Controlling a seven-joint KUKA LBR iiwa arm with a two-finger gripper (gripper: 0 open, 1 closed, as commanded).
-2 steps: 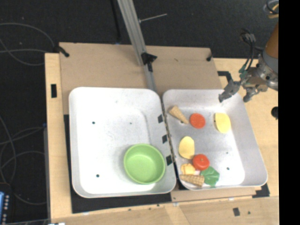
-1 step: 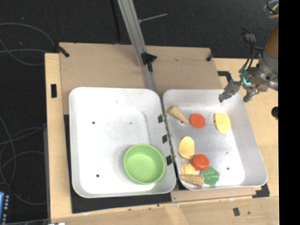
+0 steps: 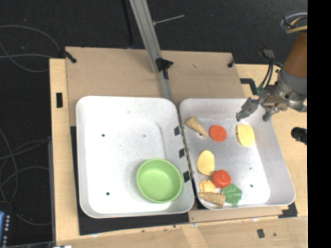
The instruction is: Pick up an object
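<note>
I am holding the gripper (image 3: pixel 257 110), fingers spread and empty, above the right bin's (image 3: pixel 274 182) yellow toy lemon (image 3: pixel 245 135), needing a centred, vertical descent.

- Arm (image 3: pixel 296 61): grey, with an orange band above the wrist, entering from the right edge and angled down and leftward.
- Gripper (image 3: pixel 257 110): two dark fingers spread apart, tips pointing down, jaws parted with nothing between them.
</note>
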